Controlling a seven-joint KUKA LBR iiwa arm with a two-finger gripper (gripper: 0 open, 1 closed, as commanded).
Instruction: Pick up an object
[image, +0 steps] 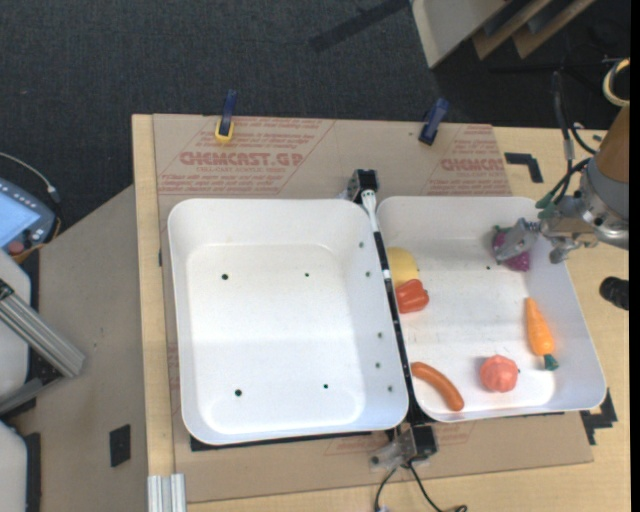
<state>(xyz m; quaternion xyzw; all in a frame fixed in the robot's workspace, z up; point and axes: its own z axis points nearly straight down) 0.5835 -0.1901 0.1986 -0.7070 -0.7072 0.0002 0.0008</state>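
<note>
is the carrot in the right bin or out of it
In. The carrot lies flat on the floor of the right bin, near its right wall, apart from the gripper.

Carrot in right bin

Your robot arm shows as a rounded grey body with a pale orange-tan band above the wrist. Black cables loop down alongside it, with a small teal-green fitting where they meet the wrist. From the wrist, a flat metal-grey bracket carries the gripper, a small grey metal assembly with darker joints and uneven edges. You would find its surfaces matte and dull rather than shiny. Any screws or markings are too small to make out.
</note>
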